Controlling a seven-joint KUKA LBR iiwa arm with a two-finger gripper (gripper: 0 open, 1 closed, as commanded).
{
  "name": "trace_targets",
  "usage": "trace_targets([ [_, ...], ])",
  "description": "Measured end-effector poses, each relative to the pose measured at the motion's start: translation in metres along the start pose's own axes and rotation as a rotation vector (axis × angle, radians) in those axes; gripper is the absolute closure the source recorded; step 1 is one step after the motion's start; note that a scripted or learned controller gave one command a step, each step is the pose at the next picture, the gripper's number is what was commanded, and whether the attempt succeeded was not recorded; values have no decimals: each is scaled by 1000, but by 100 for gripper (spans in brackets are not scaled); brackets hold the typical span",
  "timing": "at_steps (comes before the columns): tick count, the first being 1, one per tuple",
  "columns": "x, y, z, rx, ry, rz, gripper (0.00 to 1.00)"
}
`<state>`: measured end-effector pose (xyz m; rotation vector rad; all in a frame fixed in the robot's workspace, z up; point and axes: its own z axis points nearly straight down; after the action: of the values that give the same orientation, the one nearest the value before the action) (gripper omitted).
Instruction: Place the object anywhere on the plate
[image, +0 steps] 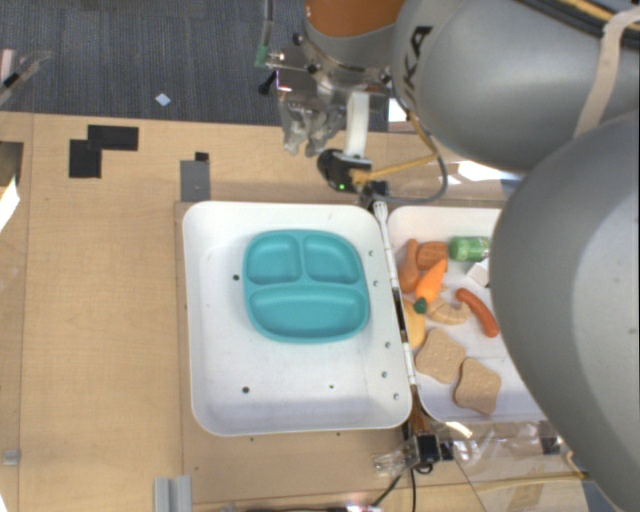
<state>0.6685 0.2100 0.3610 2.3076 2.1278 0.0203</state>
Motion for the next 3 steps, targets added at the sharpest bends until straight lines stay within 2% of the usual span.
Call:
trace_targets([
  [1, 27, -1, -53, 4, -5, 573, 100],
  [2, 29, -1, -62, 1, -4, 561, 100],
  [3, 24, -3, 33, 11, -15, 939, 100],
])
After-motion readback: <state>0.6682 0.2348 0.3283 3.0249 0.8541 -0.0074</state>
